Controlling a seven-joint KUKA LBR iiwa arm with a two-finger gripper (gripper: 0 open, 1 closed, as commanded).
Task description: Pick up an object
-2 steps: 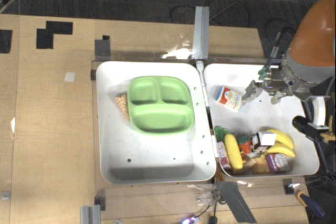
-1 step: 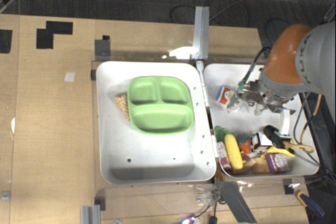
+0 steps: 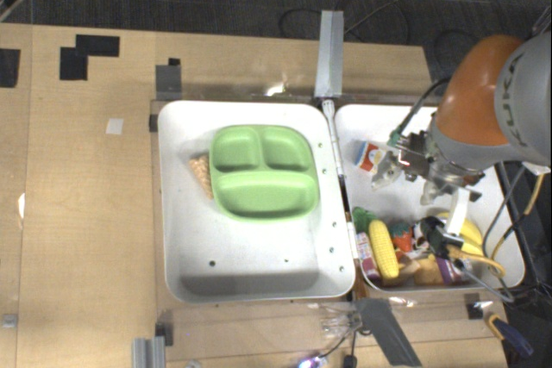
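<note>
Yellow corn cob and red-and-white packet near the jaws in the right bin, jaws' state unclear.

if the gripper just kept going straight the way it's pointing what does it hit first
Probably the bare floor of the right white bin: the gripper points down between the small red-and-white carton and the yellow toy corn cob. Depth is unclear, so it might clip either.

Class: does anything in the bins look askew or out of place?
In the left bin, a tan textured piece pokes out from under the green plate's left edge; the plate seems to rest partly on it.
</note>
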